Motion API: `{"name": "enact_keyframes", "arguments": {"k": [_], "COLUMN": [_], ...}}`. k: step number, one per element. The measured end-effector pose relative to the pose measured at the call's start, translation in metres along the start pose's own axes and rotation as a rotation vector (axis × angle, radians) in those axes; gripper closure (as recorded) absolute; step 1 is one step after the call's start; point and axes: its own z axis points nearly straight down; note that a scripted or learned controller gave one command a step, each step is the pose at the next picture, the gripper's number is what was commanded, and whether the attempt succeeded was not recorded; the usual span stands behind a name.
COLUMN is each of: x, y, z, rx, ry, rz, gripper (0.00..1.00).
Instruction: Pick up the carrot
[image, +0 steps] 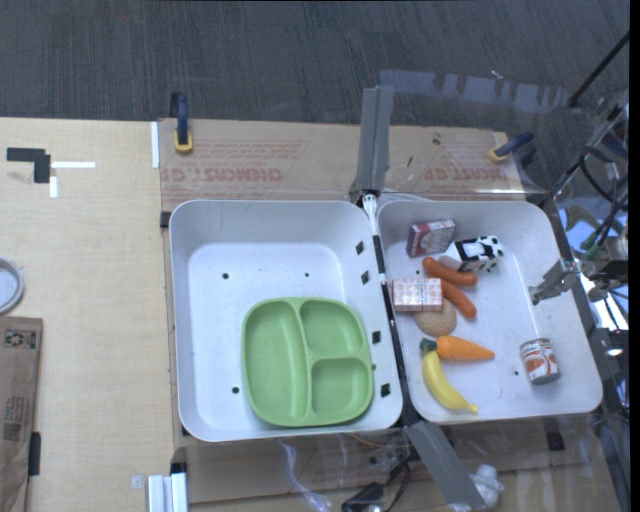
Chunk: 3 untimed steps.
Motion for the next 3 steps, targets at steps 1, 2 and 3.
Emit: {"name": "enact_keyframes", "arguments": {"k": [1,2,3], "x": [0.04,0.083,0.142], "y": [0.003,0.002,-0.018], "z": [0.164,0.164,0.064], "rx": [-0.001,0.0,-0.003], "ry": [0.0,0.001,-0.001], "rz": [-0.081,-0.116,-0.466], "gripper": [0.0,0.0,0.0]}}
